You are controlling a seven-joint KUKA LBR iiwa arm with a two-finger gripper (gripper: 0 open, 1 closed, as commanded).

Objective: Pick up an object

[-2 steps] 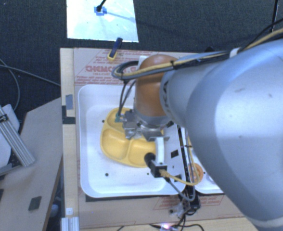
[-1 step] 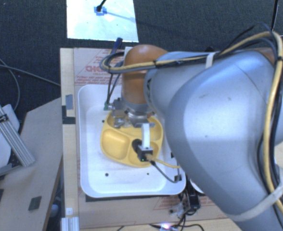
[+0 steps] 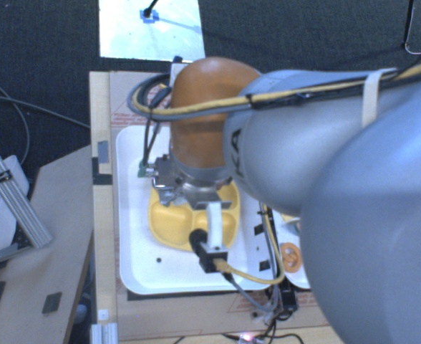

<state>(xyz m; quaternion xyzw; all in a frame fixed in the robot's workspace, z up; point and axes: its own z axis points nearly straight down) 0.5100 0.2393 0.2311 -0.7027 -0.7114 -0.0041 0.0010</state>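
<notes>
While my wrist hangs low over the left white bin (image 3: pixel 135 264), a yellow object (image 3: pixel 166 224) lies in it right beneath me; whether my jaws are open or closed, I cannot tell.

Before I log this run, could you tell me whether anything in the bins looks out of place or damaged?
Nothing stands out. A yellow object lies flat in the left bin, partly hidden beneath the wrist, with no visible damage or spill. An orange-patterned item sits further right, mostly covered by the arm.
</notes>
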